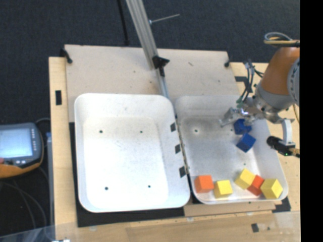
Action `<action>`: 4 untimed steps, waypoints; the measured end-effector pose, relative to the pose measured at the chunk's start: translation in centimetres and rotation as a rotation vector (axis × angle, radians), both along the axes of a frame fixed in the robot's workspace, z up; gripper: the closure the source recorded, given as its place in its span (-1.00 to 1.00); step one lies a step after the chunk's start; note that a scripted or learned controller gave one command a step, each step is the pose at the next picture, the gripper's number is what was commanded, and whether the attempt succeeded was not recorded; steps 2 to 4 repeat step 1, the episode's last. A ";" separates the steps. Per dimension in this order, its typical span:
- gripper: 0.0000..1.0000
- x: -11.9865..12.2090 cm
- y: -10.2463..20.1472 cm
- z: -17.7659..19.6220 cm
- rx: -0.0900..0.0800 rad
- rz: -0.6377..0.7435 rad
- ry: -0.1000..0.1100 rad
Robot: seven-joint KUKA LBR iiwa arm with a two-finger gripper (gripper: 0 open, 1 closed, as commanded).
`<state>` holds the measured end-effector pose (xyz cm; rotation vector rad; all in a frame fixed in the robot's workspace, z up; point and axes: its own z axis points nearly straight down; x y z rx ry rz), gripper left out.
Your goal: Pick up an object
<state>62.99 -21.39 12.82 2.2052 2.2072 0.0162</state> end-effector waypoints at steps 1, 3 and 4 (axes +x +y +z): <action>-1.00 -0.1 -0.1 -0.3 0.000 -0.002 0.002; -1.00 -0.1 -0.1 -0.3 0.000 -0.002 0.002; -1.00 -0.1 -0.1 -0.3 0.000 -0.002 0.002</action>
